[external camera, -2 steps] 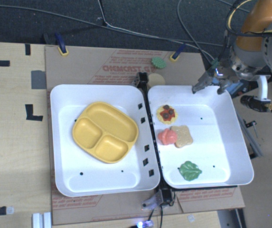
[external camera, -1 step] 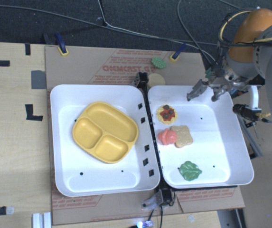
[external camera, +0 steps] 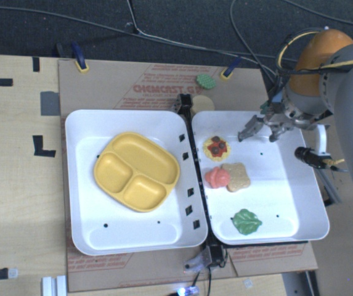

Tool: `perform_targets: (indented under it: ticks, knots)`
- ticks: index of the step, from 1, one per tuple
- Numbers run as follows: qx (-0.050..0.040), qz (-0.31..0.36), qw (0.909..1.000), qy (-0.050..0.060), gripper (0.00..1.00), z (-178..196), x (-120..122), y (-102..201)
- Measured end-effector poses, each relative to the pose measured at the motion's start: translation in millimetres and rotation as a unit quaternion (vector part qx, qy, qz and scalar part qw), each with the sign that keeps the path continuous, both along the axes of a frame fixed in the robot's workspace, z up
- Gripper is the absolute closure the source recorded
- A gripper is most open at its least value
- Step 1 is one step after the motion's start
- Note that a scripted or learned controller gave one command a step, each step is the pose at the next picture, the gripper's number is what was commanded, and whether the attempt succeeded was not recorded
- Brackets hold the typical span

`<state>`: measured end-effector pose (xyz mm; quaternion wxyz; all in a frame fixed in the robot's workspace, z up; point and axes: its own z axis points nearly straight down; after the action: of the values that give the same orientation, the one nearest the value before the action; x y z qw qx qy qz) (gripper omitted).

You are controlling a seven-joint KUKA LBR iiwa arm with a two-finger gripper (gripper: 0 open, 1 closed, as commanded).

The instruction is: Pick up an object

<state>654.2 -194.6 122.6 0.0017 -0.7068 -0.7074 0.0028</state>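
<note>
- The arm (external camera: 342, 73) is grey, with an orange band (external camera: 325, 49).
- Black cables (external camera: 285, 54) loop beside the orange band.
- The gripper (external camera: 263, 132) below the band has two dark, seemingly metal fingers (external camera: 247, 131).

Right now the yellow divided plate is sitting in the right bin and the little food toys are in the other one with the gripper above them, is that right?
Not quite. In the camera view the yellow divided plate lies in the left bin. The food toys, such as the green leaf, are in the right bin, with the gripper above its far end.
</note>
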Motion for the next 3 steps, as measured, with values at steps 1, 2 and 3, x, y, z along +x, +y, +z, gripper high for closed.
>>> perform_targets:
  ticks: [1,2,3]
  knots:
    - [-0.0006,0.001,1.0,-0.003,1.0,14,2,1]
    - [0.0003,0.0,1.0,-0.005,1.0,58,0,-3]
    - [0.0003,0.001,1.0,-0.006,1.0,110,3,8]
